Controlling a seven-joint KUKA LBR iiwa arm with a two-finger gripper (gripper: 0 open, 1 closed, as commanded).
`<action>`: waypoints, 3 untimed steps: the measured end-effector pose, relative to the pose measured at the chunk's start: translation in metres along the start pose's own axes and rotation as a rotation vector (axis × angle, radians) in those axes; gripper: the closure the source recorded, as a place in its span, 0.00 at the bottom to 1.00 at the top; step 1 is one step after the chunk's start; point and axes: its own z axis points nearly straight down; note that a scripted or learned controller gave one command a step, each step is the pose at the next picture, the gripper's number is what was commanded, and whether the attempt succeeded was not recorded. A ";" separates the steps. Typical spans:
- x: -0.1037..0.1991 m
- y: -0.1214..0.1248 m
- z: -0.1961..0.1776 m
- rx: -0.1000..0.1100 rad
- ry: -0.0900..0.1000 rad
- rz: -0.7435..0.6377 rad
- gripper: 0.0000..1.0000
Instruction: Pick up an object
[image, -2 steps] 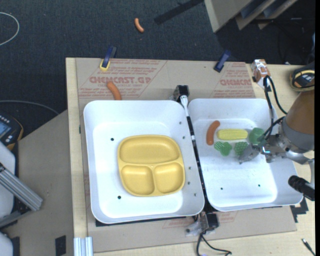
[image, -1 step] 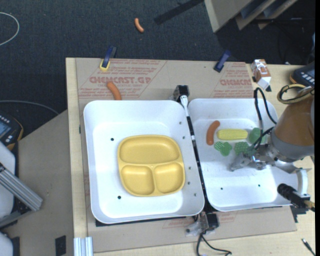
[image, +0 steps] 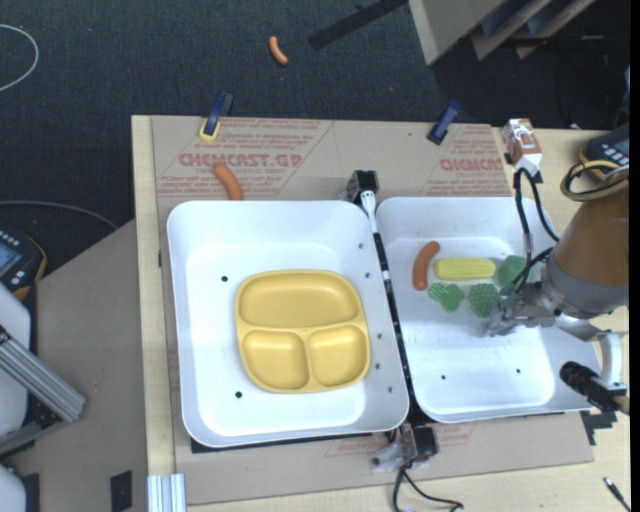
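Observation:
The right white bin (image: 480, 375) holds a red sausage (image: 426, 263), a yellow corn cob (image: 465, 268) and three green broccoli pieces (image: 446, 295), (image: 483, 297), (image: 513, 268). My gripper (image: 507, 318) hangs low at the bin's right side, just right of and below the middle broccoli piece. The arm's grey body and orange band (image: 598, 245) rise behind it. The left white bin (image: 200, 330) holds a yellow three-compartment plate (image: 300, 330).
An orange sausage (image: 229, 181) lies on the cardboard behind the left bin, and another orange sausage (image: 279, 50) lies on the dark floor beyond. Clamps (image: 213, 117), (image: 444, 123) hold the board's far edge. A black cable (image: 528, 205) runs above the right bin.

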 end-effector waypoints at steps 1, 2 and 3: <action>0.005 0.007 -0.061 -0.007 -0.003 -0.003 1.00; -0.002 0.016 -0.114 -0.007 -0.003 -0.002 1.00; -0.003 0.017 -0.129 -0.004 -0.002 -0.003 1.00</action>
